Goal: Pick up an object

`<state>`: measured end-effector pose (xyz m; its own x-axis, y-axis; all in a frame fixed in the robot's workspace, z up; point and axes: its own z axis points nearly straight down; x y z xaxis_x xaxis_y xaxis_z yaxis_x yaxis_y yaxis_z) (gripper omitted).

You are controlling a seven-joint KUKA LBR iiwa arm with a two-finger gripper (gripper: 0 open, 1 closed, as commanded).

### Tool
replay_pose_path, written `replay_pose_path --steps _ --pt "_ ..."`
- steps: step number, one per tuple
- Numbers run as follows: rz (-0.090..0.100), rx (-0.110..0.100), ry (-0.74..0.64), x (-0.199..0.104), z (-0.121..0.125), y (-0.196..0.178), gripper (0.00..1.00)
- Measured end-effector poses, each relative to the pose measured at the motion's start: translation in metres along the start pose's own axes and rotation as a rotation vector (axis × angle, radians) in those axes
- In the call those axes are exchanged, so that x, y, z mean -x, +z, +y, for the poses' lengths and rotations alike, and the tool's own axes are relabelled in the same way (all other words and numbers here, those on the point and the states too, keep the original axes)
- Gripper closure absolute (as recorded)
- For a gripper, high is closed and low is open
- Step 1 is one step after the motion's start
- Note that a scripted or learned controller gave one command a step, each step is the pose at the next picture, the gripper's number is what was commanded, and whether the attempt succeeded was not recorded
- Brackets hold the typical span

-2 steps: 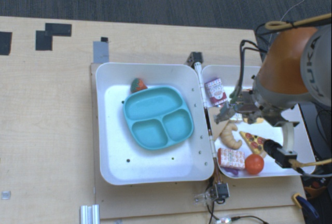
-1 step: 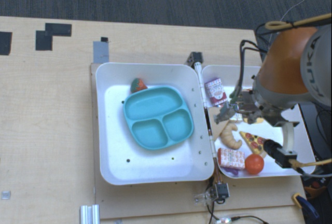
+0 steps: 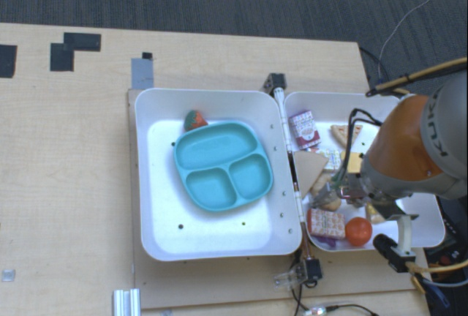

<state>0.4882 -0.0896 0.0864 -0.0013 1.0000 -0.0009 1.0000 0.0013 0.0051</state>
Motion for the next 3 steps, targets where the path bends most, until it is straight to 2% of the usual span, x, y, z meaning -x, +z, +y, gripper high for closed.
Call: replay_pose_path --steps 1,2,3 --pt "0.0 0.007 -0.001 0.0 0.003 -0.012 1.0" --pt "0.003 0.0 -0.004 -0.074 0.065 -0.099 1.0" --pt "0.001 -0.003 -0.004 -0.073 0.064 -0.098 0.0"
